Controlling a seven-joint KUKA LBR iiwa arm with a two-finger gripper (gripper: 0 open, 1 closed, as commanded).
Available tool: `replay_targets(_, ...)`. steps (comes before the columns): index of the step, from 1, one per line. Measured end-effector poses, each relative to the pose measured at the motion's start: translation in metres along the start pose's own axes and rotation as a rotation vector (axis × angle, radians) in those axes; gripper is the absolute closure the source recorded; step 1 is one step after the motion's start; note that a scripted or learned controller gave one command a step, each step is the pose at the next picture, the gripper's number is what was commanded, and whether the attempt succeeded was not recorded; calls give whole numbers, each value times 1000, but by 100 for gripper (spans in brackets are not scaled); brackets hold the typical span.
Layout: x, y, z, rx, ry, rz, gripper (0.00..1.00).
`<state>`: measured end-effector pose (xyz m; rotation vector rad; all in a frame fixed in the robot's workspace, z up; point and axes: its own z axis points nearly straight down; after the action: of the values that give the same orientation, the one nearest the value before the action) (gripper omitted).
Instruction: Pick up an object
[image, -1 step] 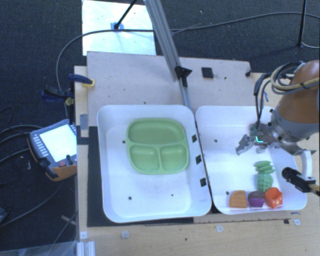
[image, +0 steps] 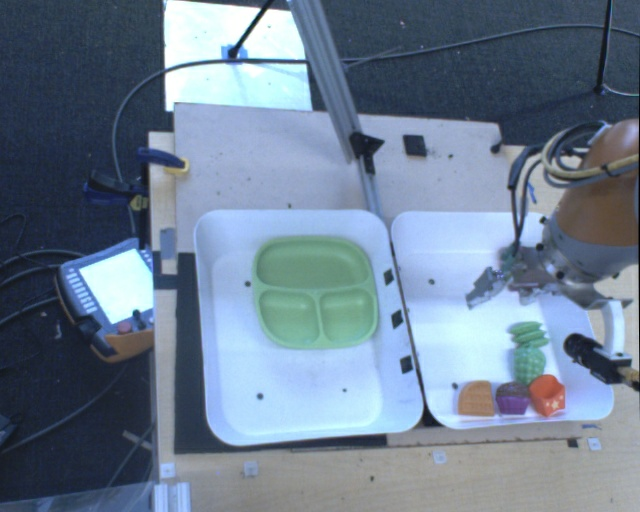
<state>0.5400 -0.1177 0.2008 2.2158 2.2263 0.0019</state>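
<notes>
My gripper (image: 484, 288) hangs over the middle of the right bin (image: 440, 250), its grey fingers pointing left, with nothing visible between them. Below and to its right lies a green ridged toy (image: 528, 345). Along the bin's front edge sit an orange piece (image: 476, 398), a purple piece (image: 512, 398) and a red-orange piece (image: 547, 394). All these objects lie apart from the gripper.
The left bin (image: 230, 390) bears a green divided plate (image: 315, 291). A grey pole (image: 335, 85) slants across the bench behind the bins. A black part of the arm (image: 592, 357) reaches over the right bin's right edge. A teach pendant (image: 110, 295) lies off the bench at the left.
</notes>
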Motion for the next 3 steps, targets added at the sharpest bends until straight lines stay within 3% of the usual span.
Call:
replay_targets(2,-7,-6,110,4,0,4,0)
replay_targets(3,-7,-5,97,0,0,3,100)
